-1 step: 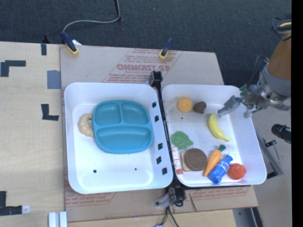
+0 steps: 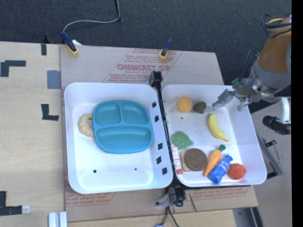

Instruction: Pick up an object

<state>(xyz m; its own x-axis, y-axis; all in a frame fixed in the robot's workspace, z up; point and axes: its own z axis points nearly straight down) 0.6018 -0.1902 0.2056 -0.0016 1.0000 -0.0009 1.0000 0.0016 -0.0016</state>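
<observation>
Robot lab: clamped cardboard (image 2: 142, 67) on bench, taped floor marks (image 2: 12, 67) (black), loose cable (image 2: 102, 18).

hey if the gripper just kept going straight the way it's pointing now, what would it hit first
The gripper points left and slightly down across the right bin. First in that line looks to be the brown object, with the orange ball just beyond. Height above the bin is unclear, so it might pass over.

1. Two white bins: the left bin (image 2: 75, 174) and the right bin (image 2: 246, 136).
2. One blue divided plate (image 2: 123, 126), centre-left of the frame.
3. One beige pastry (image 2: 85, 125) at the plate's left edge.
4. One each at centre-right: orange fruit (image 2: 184, 104), brown lump (image 2: 200, 107), banana (image 2: 217, 127), green leaf (image 2: 181, 139), round cookie (image 2: 194, 159), carrot (image 2: 213, 161), blue bottle (image 2: 220, 169), tomato (image 2: 236, 171).
5. Two yellow clamps: one (image 2: 71, 44) upper left, one (image 2: 165, 51) top centre.
</observation>
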